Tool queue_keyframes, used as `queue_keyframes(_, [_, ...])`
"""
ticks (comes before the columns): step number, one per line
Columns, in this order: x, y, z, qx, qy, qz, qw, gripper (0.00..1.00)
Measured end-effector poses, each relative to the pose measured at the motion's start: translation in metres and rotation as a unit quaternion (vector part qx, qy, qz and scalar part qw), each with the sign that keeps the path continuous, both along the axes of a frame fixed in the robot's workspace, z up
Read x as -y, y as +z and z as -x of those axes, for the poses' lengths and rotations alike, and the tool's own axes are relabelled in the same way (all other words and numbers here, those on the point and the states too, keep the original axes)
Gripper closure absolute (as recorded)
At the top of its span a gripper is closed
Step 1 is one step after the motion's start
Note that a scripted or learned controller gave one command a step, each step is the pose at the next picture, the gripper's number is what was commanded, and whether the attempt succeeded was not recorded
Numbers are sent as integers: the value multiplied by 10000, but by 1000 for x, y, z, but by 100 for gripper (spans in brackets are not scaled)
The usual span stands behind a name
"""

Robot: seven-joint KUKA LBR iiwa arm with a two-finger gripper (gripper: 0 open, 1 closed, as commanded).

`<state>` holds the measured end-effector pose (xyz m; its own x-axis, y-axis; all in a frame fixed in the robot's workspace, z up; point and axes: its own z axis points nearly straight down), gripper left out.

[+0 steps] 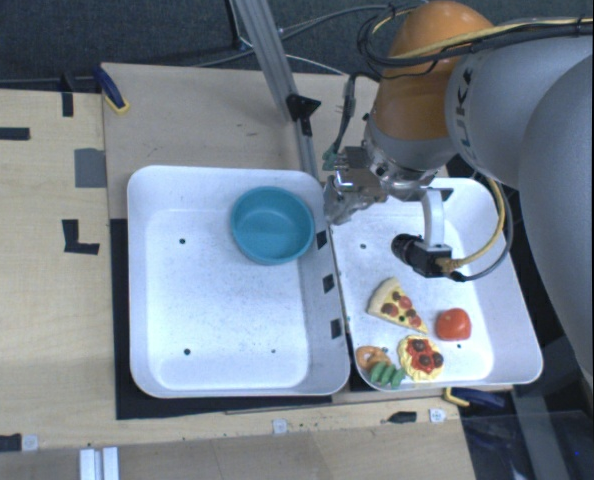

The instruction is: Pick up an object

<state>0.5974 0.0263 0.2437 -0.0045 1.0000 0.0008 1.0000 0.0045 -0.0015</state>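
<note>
The claw (349, 200), grip state unclear, hangs just right of the blue bowl (271, 225).

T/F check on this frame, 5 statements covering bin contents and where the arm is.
1. The blue bowl sits in the left bin. True.
2. The pizza slice lies in the left bin. False: it lies in the right bin, near the red tomato.
3. The bowl is tipped on its side. False: it stands upright, opening up.
4. The arm's orange band is above the right bin's far end. True.
5. The small toy foods are bunched at the right bin's far edge. False: the pizza slice, tomato, a small round pizza and a green piece lie in its near half.
</note>
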Motion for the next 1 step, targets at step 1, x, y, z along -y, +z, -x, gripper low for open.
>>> queue_keyframes(1, [-51,-17,9,-3,-2,2,10000,100])
